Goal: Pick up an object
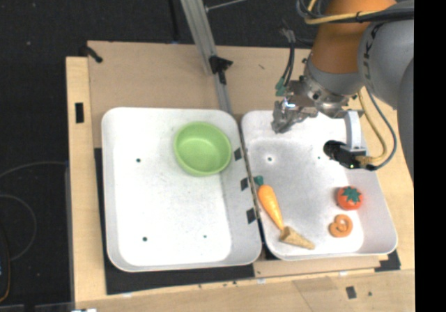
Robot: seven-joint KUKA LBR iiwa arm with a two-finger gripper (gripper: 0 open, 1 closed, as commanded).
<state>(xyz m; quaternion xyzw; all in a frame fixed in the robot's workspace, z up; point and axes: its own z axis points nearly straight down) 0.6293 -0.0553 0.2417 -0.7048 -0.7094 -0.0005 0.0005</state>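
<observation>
The right bin holds a toy carrot along its left wall, with a tan wedge-shaped piece just below it. A red toy tomato and a small orange pretzel-shaped piece lie at the bin's right side. A green bowl rests in the left bin near its upper right. My gripper hangs over the right bin's far left corner, well above the carrot, with nothing seen between its fingers.
A slanted metal post rises behind the bins from the bench top. A black cable clip of the arm hangs over the right bin's upper right. The wooden bench surrounds both bins.
</observation>
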